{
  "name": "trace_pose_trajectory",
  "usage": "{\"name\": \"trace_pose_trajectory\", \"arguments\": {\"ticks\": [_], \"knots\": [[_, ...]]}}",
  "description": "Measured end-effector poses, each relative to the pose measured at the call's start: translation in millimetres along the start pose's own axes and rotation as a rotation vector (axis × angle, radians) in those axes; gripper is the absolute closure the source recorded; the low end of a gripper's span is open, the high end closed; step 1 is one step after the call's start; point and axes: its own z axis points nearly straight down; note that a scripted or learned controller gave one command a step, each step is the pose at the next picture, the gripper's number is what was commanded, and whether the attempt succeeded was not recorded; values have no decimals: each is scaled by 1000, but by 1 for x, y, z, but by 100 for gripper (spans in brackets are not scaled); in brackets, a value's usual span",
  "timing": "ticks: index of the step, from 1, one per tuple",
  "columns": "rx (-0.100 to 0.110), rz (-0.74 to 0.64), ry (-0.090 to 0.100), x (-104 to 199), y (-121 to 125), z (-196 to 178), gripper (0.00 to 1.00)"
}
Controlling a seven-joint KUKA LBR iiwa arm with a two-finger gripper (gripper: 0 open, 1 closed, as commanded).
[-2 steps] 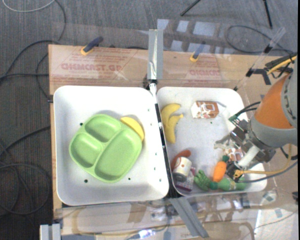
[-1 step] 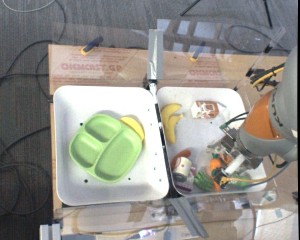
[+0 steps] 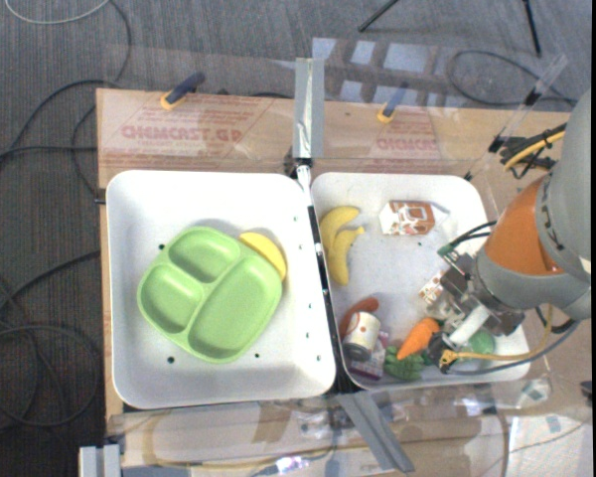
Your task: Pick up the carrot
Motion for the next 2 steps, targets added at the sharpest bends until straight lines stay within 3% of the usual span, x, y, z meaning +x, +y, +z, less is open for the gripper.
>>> {"name": "trace_pose_trajectory", "arguments": {"ticks": [1, 2], "knots": [[3, 279, -18, 50, -21, -99, 100], [0, 474, -19, 115, -9, -84, 100]]}}
